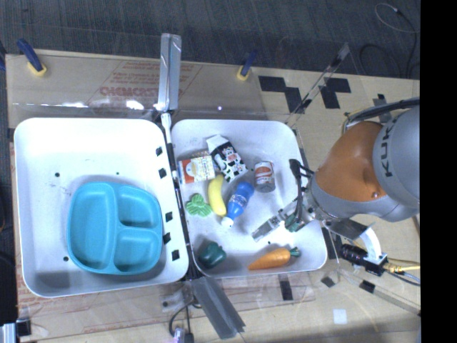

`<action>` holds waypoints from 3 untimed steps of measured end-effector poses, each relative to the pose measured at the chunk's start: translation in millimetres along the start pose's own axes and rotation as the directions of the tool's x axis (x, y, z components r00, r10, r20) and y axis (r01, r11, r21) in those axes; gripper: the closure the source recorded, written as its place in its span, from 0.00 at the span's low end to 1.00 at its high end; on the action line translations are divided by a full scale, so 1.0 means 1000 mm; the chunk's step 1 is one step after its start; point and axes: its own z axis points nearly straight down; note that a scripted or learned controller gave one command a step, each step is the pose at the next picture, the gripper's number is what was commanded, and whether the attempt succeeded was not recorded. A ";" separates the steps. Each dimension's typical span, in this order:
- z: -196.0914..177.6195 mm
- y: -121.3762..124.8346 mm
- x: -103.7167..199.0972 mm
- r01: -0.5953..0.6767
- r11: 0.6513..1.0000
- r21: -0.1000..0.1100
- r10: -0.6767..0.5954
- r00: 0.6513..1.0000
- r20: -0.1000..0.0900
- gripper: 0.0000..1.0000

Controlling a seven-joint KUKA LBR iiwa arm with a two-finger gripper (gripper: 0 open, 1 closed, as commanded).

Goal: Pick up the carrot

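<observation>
Nearest the lens, we are finding the carrot [270, 259] lying lengthwise against the front wall of the right bin [235, 128], its green top pointing right. Just above it we are seeing the gripper [275, 224] hanging low over the bin floor; its fingers are blending into the grey metal and the wrist is covering part of them, so we cannot tell how far they are parted, and nothing is showing between them. To the carrot's left, a dark green vegetable [211, 253] is sitting in the front corner, its shape hard to make out. Further back we are noting a blue bottle [238, 201], a banana [216, 195], a green leafy piece [198, 206], a small can [264, 176], a black-and-white carton [227, 157] and an orange-labelled box [196, 168]. Across the divider, a blue sectioned plate [114, 226] is resting in the left bin [43, 148]. At the right, the arm [364, 174] is being cut off by the frame.
</observation>
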 end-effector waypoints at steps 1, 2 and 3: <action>0.019 -0.001 0.001 0.050 0.999 0.001 -0.050 0.999 -0.002 0.00; 0.009 0.000 0.000 0.055 0.998 0.001 -0.055 0.998 -0.002 1.00; 0.009 0.000 0.000 0.055 0.998 0.001 -0.055 0.998 -0.002 0.00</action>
